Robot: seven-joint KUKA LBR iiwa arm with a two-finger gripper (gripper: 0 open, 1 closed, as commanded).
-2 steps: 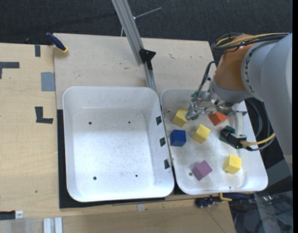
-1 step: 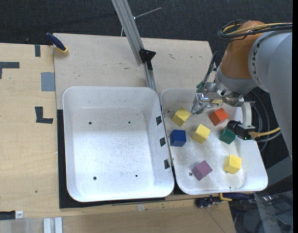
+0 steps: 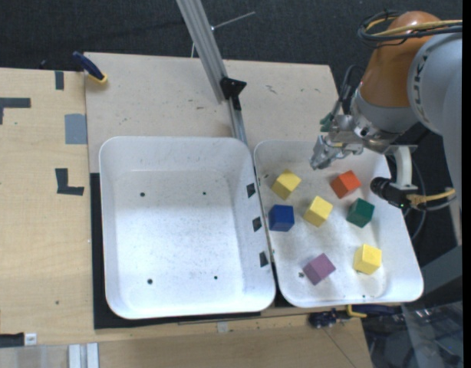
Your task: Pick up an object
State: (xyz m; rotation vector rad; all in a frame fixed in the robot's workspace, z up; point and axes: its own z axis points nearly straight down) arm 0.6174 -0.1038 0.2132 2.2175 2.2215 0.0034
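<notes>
The right bin (image 3: 396,282) holds several small blocks: a yellow one (image 3: 287,184), a blue one (image 3: 281,218), another yellow (image 3: 318,210), an orange one (image 3: 344,183), a green one (image 3: 360,211), a purple one (image 3: 319,267) and a third yellow (image 3: 367,258). My gripper (image 3: 326,156) hangs over the bin's far edge, just left of the orange block and behind the yellow ones. Nothing shows between its fingers.
The left bin (image 3: 113,205) lies beside the right one. A slanted metal pole (image 3: 209,44) rises from behind the bins' shared edge. A blue and yellow tool (image 3: 90,66) lies on the bench at far left.
</notes>
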